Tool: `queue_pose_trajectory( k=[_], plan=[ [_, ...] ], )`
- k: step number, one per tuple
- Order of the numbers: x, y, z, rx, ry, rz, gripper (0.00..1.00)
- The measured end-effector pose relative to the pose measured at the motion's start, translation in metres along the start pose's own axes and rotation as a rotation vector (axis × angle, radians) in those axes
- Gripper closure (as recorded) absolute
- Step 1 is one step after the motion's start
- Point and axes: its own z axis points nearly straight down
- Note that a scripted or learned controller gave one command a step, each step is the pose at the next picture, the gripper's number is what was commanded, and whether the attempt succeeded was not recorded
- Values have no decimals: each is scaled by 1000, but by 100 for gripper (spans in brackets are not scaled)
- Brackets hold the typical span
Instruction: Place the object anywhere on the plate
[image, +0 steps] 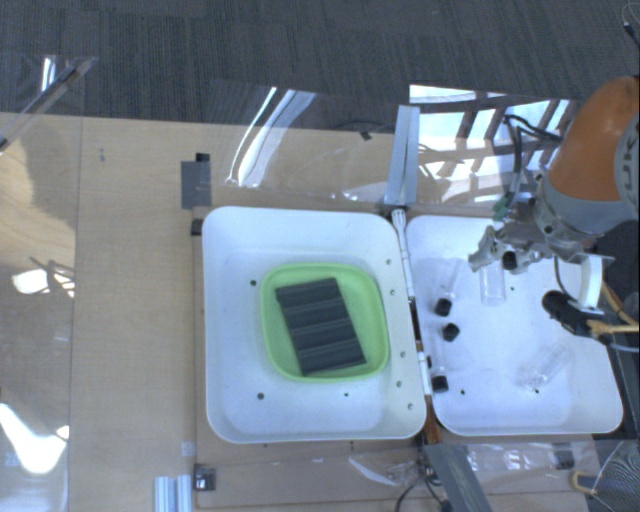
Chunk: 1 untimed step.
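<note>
Camera view: a dark ridged block (319, 326) lies on the green plate (273, 330) in the left bin (225, 300). The claw (492, 262) hangs well apart over the right bin (600, 390); I cannot tell its state.

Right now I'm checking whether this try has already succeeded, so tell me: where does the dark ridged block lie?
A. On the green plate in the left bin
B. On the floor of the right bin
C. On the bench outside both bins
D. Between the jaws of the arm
A: the dark ridged block lies flat, set at a slant, within the rim of the green plate, which sits in the left bin.
</note>
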Motion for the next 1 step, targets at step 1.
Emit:
queue_pose_trajectory(
  k=[1],
  plan=[
    [73, -82, 17, 4, 1, -70, 100]
  ],
)
